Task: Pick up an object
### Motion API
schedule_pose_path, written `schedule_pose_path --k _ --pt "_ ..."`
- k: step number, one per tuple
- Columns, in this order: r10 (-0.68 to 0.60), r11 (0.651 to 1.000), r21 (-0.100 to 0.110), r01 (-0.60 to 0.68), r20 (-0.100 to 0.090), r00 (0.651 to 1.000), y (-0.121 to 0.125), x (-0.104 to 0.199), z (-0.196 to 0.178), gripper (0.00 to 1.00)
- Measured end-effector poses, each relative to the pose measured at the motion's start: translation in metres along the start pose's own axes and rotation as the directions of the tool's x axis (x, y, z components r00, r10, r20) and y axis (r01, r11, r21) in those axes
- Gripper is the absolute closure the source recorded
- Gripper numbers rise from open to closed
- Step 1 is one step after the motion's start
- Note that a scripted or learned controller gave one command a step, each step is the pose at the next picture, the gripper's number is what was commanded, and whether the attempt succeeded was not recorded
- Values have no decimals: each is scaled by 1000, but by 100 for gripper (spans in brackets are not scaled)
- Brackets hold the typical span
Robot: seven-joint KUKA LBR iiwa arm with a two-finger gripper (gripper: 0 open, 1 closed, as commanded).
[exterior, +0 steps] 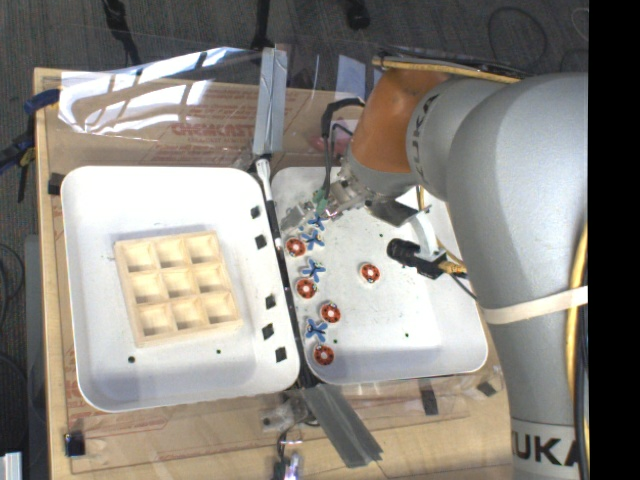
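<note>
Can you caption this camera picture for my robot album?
Robot tool reaching into the right bin, near red rings and blue crosses; wooden grid tray in left bin.

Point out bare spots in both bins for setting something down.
Left bin: bare floor round the wooden tray. Right bin: free between the lone red ring and its near wall. Crowded: its left edge, lined with red rings and blue jacks, up to the gripper.

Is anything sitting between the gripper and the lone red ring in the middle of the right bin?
Nothing visible. The gripper is at the right bin's upper-left corner; bare floor runs from it to the lone red ring. The other rings and blue crosses line the left wall, off that path.
</note>
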State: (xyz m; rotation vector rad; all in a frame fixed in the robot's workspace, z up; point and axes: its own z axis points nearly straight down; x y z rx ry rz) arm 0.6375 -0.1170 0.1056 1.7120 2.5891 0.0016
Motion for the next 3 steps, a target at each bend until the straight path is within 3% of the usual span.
schedule_pose_path --k 1,2,3 --pt "13 1000 -3 -13 0 1000 -7 3 -2 0" --pt "40 999 8 -40 -4 999 2 -1 2 0" --pt "26 1000 12 -25 -8 1000 -18 5 4 0"
